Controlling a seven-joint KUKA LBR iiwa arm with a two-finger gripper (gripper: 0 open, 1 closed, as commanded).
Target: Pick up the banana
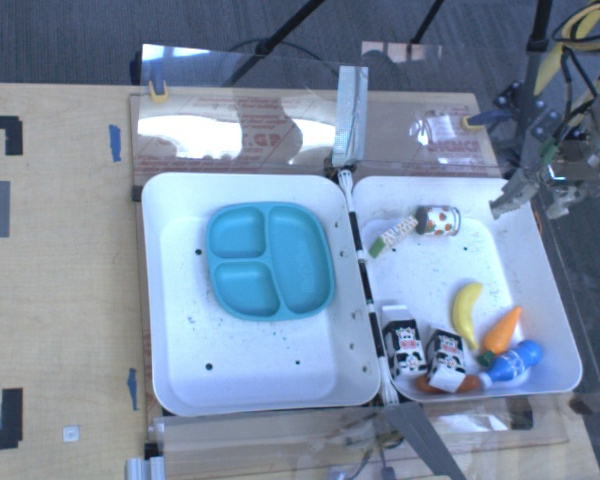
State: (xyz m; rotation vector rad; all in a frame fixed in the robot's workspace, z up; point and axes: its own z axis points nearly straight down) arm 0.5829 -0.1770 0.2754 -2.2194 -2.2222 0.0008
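Banana: The banana [466, 312] lies in the right bin [430, 268], near the front. A toy carrot [502, 330] is just beside it.
My jaws: My gripper [525, 193] hangs at the far right rim of that bin, well apart from the banana. I cannot tell if my jaws are spread or pressed together.
Done: Nothing yet, I think. The banana is not picked up.
Left: Get over it, go down, pinch, lift.
Room: Bare floor on the banana's left and back sides. The carrot and a blue bottle [513, 363] crowd its right. Two little cow-print cartons [425, 353] sit near its front end.
Other bin: The left bin [180, 368] holds a blue plate [271, 260].
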